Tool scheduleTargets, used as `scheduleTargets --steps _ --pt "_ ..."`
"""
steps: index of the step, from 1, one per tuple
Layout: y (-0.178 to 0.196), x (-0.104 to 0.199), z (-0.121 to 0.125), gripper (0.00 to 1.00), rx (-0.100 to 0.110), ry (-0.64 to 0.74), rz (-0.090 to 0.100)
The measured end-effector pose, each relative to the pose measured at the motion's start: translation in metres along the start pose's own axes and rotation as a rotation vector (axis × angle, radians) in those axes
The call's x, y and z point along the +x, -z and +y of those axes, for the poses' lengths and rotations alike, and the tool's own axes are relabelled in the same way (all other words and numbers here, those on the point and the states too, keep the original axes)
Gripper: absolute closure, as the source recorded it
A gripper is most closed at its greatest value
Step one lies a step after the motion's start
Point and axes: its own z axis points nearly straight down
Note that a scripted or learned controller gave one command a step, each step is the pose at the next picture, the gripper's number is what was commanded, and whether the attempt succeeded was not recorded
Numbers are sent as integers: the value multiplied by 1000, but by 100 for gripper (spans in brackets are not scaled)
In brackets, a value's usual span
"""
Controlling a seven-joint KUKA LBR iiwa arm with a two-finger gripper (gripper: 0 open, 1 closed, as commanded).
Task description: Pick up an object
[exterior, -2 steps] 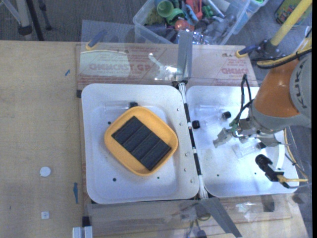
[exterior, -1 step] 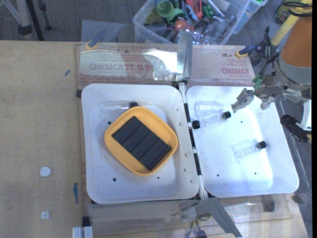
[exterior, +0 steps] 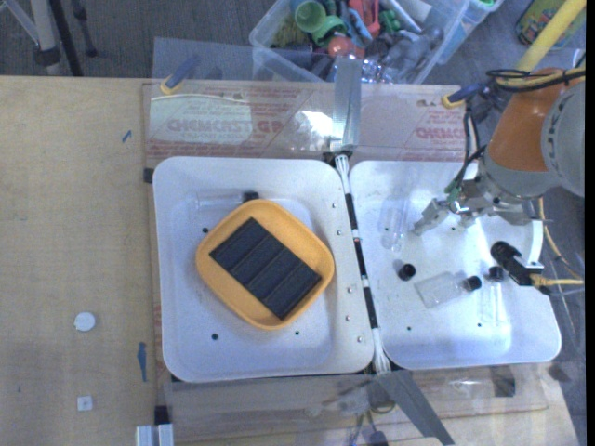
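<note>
We locate the gripper point(exterior: 429, 219) over the upper half of the right bin point(exterior: 521, 342), carried by the grey arm point(exterior: 569, 147) with its orange band point(exterior: 519, 128), which enters from the right of the view. From this angle we cannot tell whether the jaws are spread or pressed together. The loose items available for picking lie in both bins. In the right bin, a clear tube point(exterior: 392, 223) lies near the left wall, just left of the gripper tip and apart from it. Below the tube, a small black cap point(exterior: 405, 270) sits alone on the bin floor. To the right of that cap, a clear bottle point(exterior: 437, 291) lies on its side with its dark stopper point(exterior: 472, 283) pointing right. A slender clear piece point(exterior: 490, 307) lies just beside the stopper, nearer the bin's lower right. In the left bin point(exterior: 177, 249), a yellow dish point(exterior: 216, 286) rests near the centre, turned cornerwise to the bin walls, and it bears a dark slatted panel point(exterior: 265, 266) across its middle. A small black item point(exterior: 249, 196) shows at the dish's upper corner; we cannot identify it. Behind the bins, we note a clear tub point(exterior: 279, 59) of coloured toys. A small white disc point(exterior: 85, 321) lies on the tan bench point(exterior: 65, 203), well apart from both bins.
</note>
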Motion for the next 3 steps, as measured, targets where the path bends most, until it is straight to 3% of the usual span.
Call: scheduleTargets --steps 1,2,3 --pt "95 79 -73 0 6 -28 4" --pt "2 79 -57 0 -4 62 1" --pt "98 115 -135 0 6 198 5"
